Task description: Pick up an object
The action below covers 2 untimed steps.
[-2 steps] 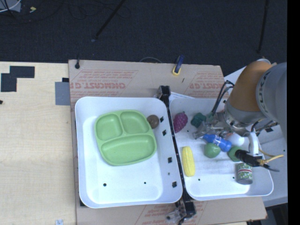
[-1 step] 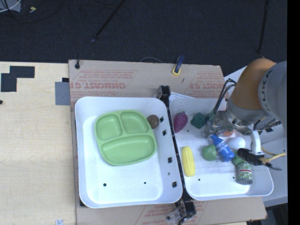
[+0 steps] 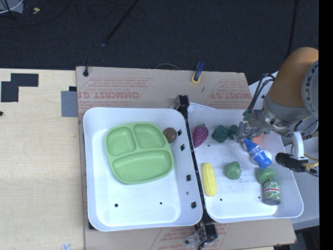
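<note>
Pincer (image 3: 248,137), fingers' state unclear, touches blue bottle (image 3: 258,153); dark green toy (image 3: 223,133) and purple grapes (image 3: 200,135) lie beside.

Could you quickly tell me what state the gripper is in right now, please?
Gripper: over the right bin, at the top end of the blue bottle; whether it is open, shut or gripping cannot be told from this view.
</note>
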Tool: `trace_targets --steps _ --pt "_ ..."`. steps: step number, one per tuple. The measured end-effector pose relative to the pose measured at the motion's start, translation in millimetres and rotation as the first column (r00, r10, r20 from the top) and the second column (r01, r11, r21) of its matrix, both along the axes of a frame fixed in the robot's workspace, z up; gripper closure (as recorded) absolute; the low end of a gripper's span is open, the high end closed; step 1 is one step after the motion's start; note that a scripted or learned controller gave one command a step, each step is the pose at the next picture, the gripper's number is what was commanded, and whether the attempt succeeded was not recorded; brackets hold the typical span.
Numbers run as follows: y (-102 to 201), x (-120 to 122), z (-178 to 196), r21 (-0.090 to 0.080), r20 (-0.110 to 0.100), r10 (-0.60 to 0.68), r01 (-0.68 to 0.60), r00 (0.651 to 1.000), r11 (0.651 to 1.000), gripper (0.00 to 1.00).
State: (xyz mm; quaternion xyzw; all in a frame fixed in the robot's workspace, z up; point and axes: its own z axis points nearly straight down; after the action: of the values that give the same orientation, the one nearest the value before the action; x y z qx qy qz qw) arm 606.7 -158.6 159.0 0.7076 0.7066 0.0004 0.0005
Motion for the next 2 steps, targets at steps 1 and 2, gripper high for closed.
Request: trace_targets --steps 1,2 --pt "-4.3 6.2 44.6 0.0 0.001 0.0 0.0 1.0 1.0 1.0" --pt "-5.8 6.3 69.9 0.0 0.0 0.001 -0.001 1.0 1.0 1.0"
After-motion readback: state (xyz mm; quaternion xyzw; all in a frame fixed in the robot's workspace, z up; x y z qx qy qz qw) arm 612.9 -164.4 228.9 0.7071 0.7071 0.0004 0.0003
